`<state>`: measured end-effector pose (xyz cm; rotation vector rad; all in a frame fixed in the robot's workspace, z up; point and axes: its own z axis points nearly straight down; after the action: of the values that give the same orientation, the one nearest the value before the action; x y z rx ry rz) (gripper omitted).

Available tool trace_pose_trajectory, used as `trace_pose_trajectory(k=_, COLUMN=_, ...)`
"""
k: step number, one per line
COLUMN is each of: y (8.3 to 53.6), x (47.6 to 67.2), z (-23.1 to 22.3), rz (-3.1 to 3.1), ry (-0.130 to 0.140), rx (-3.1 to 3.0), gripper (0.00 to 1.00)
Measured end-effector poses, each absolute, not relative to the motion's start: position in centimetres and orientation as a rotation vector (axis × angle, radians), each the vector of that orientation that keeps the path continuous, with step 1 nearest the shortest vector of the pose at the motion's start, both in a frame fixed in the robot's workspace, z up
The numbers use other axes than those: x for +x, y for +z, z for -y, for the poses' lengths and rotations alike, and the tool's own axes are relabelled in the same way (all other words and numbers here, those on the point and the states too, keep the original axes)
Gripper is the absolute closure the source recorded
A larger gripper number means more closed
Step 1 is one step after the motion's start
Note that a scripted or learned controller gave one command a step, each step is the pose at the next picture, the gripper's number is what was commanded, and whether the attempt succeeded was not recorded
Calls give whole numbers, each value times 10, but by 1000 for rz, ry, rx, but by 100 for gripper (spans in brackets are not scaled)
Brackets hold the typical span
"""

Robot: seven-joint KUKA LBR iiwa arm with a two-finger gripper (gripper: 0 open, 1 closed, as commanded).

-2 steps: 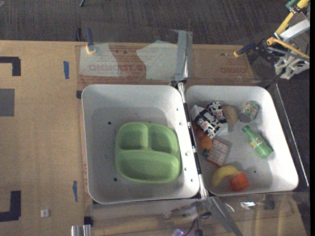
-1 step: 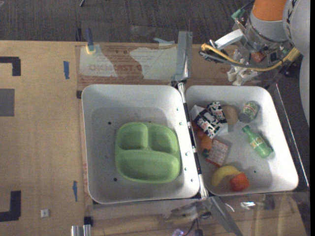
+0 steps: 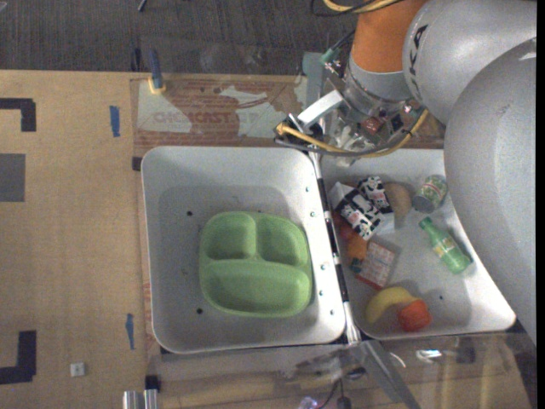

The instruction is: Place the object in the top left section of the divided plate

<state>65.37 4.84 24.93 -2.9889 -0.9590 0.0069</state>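
A green divided plate [image 3: 254, 264] lies in the left bin [image 3: 170, 186], with nothing in its sections. My gripper [image 3: 359, 136] hangs over the far edge of the right bin [image 3: 485, 301], just above a black-and-white patterned object [image 3: 366, 203]. The wrist and cables hide its tips. It is well to the right of the plate, across the wall between the two bins.
The right bin holds a brown roundish item [image 3: 398, 197], a small can [image 3: 432, 192], a green bottle [image 3: 446, 246], a printed packet [image 3: 377, 265], a banana [image 3: 387, 301] and a red-orange fruit [image 3: 415, 315]. The arm's grey body covers the right side.
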Motion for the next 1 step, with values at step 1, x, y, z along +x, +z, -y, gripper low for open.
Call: trace_pose_trajectory(k=1, y=252, x=623, z=63, rz=1154, ry=6, rx=-2919, gripper=100)
